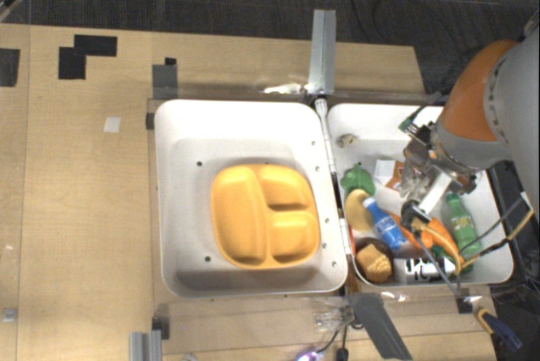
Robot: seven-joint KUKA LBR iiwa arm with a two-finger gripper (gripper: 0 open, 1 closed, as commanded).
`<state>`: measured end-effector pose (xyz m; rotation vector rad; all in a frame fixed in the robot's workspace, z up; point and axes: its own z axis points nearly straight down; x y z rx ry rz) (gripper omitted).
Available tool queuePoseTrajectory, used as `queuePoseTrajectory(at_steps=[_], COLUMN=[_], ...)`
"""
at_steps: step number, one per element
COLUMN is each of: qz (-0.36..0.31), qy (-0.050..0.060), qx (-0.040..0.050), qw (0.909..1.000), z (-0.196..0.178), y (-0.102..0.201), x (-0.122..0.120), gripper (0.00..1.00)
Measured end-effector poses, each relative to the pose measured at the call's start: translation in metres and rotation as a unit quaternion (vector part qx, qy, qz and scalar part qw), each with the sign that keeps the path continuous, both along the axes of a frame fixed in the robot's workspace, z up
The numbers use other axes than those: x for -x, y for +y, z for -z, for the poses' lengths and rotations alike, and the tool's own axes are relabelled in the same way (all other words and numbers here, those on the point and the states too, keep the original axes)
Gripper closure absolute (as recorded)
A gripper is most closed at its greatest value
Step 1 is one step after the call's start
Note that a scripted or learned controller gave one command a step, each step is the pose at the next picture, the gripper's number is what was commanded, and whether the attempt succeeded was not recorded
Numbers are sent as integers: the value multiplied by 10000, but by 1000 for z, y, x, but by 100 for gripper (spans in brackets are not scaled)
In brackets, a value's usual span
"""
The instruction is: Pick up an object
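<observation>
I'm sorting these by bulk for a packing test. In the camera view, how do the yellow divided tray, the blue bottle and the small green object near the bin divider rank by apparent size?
1. yellow divided tray, by far the largest.
2. blue bottle and small green object look about alike; clutter partly hides both, so I won't rank them.

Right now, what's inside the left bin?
Inside the left bin lies one yellow divided tray, taking up the middle of the floor. Whatever may lie beneath that tray is covered.
</observation>
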<state>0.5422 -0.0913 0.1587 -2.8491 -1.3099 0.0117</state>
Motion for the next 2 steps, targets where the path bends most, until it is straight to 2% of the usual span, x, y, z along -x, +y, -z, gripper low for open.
queuePoseTrajectory(at_steps=[1, 2], qz=[-656, -959], qy=[-43, -50], qx=[7, 10], qw=[9978, 9954], z=[-124, -221], y=[-27, -92], x=[-83, -122], gripper=[100, 100])
